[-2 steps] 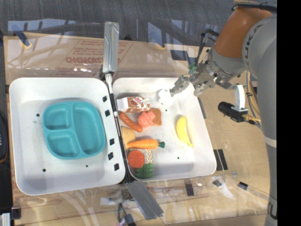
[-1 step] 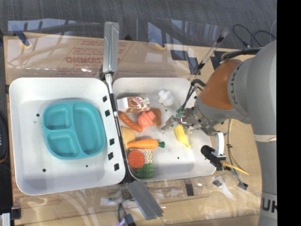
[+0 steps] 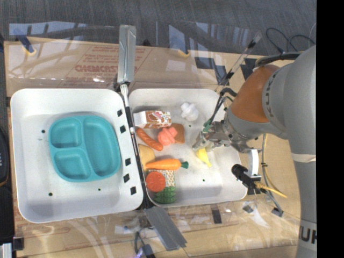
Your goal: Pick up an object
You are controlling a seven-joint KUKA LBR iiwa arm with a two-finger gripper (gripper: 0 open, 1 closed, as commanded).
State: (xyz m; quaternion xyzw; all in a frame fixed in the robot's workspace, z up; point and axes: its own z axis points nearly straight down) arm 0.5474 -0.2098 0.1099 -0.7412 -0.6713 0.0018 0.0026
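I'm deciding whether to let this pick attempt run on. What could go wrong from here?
1. The gripper is low over a small yellow piece on the right bin floor; it looks small enough to slip out or be pushed aside.
2. The carrot and pink toy lie close to its left, so a sideways shift might knock them.

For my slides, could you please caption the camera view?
KUKA arm's tool poised over a yellow toy in the right bin; teal tray in the left bin.
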